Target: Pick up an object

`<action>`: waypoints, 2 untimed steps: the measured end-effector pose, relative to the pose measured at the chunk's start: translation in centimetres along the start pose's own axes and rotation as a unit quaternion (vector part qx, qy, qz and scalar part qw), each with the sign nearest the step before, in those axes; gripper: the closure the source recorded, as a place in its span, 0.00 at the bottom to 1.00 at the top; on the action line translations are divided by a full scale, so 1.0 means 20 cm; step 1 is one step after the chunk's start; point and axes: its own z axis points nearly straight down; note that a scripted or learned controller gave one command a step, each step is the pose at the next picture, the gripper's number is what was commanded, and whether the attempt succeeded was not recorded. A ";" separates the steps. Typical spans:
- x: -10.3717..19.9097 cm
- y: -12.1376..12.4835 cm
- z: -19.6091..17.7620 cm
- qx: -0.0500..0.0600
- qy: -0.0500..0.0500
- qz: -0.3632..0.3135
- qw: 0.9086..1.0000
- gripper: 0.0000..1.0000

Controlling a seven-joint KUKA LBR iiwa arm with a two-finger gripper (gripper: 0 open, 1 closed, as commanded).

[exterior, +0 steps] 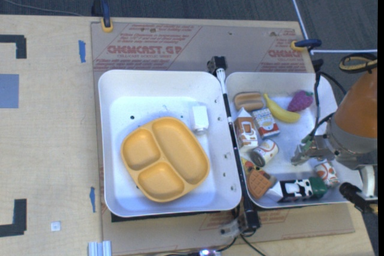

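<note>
My gripper hangs low over the right side of the right bin, reaching in from the right edge of the bench, the orange band of my arm above it. Whether it is parted or closed I cannot tell from this angle, and nothing can be seen in its grasp.

The pickable objects lie mostly to its left. A baseball sits near it, just beside a dark can. Further up the bin are 2 small cartons, side by side, then a hot dog at the top. A yellow banana curves above my gripper, with a purple bunch of grapes touching its upper end. Below and left, a waffle-patterned piece rests near the bin's lower left corner. A black-and-white bottle lies on its side along the lower wall, directly beneath my gripper. A small orange-and-white item lies just beside the gripper, to its lower right.

The left bin holds a yellow 3-compartment plate, set on a slant, with a small white block touching its upper right edge.
</note>
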 end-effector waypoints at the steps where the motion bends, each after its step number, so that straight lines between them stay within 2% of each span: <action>1: -0.28 0.43 -0.33 0.001 0.000 -0.001 1.000 1.00; 2: 0.01 0.25 -0.69 0.001 0.001 -0.001 1.000 1.00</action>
